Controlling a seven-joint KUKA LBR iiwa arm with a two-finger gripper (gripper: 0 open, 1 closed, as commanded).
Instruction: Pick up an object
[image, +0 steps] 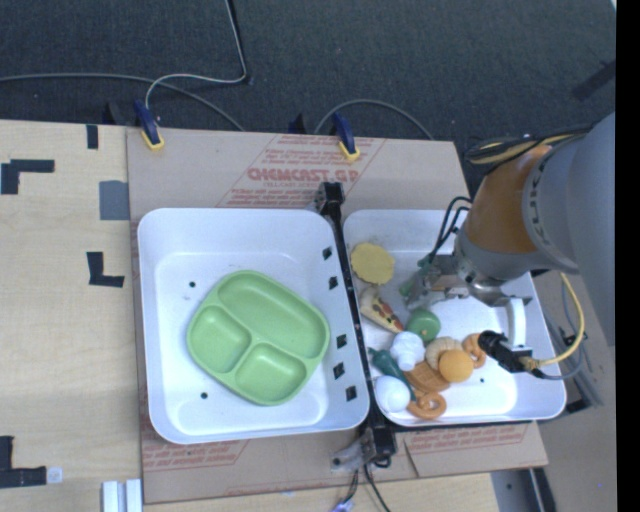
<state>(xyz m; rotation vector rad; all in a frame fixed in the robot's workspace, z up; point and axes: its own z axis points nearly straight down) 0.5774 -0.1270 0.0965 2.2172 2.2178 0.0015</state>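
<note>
While the claw (428, 275) hung low in the right bin (545, 405), nothing showed as lifted, so the pick looked not yet done: grasp and raise were both left. Can't tell whether it was released or clenched; the wrist hid that. Nearest candidate was the green ball (424, 325), just below the claw in view. Yellow disc (372, 262) sat to its left, orange ball (456, 365) further below. Green tray (258, 335) lay well left, in the other bin.

Bench (60, 330) bears cardboard sheet (290, 170) (two white bins (160, 330) atop).
</note>
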